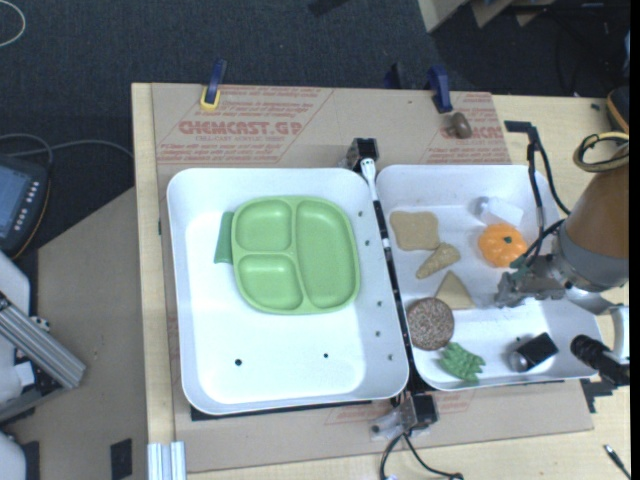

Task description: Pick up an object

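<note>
The gripper point(518, 290) hangs low in the right bin point(440, 183), just below the orange pumpkin toy point(500, 245), and I cannot tell how it is set, so it could well come down on bare bin floor and lift nothing. Left of the pumpkin lie tan bread-like pieces point(414, 230), below them a speckled round cookie point(431, 322) and a green leafy toy point(461, 361). Far left of it, the left bin point(200, 268) holds a green divided plate point(295, 253).
</note>
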Controlling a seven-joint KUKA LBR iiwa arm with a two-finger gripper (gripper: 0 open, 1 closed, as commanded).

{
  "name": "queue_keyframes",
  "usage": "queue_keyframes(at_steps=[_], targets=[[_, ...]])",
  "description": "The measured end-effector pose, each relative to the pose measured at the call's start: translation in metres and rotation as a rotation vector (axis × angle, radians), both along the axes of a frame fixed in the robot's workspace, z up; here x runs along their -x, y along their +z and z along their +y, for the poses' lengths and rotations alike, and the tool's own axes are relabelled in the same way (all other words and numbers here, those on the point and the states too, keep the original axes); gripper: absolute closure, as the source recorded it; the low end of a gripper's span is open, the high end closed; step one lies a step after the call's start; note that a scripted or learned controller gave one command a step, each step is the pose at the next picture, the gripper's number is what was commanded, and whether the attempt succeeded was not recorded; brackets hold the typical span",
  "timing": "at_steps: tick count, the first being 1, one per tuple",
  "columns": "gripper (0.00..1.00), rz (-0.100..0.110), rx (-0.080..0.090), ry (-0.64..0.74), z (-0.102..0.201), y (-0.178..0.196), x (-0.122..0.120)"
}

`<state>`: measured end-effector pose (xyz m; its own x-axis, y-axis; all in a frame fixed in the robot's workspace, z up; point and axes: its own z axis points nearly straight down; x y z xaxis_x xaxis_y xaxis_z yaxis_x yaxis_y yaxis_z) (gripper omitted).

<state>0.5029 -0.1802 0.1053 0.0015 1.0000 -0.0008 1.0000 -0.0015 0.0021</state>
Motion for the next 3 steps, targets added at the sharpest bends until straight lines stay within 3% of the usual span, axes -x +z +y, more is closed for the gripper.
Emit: queue_keyframes(at_steps=[2,3], targets=[[1.0,-0.004,0.002,0.002,0.005,0.096,-0.005],[1.0,-0.003,0.001,0.003,0.004,0.121,-0.006]])
